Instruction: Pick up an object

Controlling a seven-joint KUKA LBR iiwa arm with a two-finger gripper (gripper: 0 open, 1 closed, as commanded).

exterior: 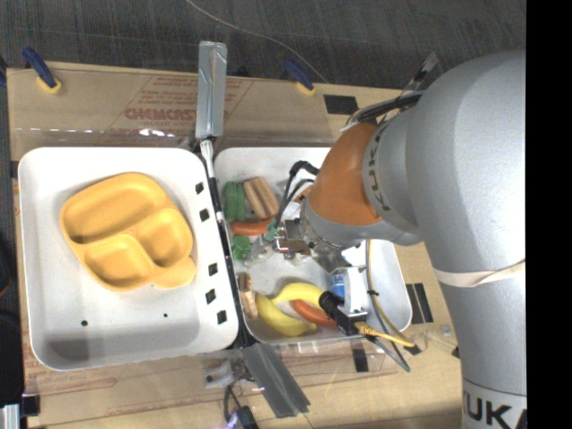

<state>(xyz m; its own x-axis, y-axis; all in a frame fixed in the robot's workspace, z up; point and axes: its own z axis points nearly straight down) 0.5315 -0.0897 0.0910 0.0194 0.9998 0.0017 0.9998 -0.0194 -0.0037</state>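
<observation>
The right bin (393, 304) holds several toy foods: a yellow banana (288, 309) near its front, a red chili (312, 312) lying across the banana, a carrot (249, 228), a green vegetable (234, 200) and tan sausages (260, 197) at the back left. My gripper (284, 238) reaches down into the middle of this bin, just right of the carrot. The orange wrist band (344, 181) and grey arm cover most of the bin's right half. A blue-and-white item (340, 286) shows partly under the arm.
The left bin (40, 329) holds a yellow divided tray (130, 231). A metal divider (212, 88) runs up from between the bins. Cardboard (107, 96) lies behind the bins, with blue clamps (40, 68) at its edge.
</observation>
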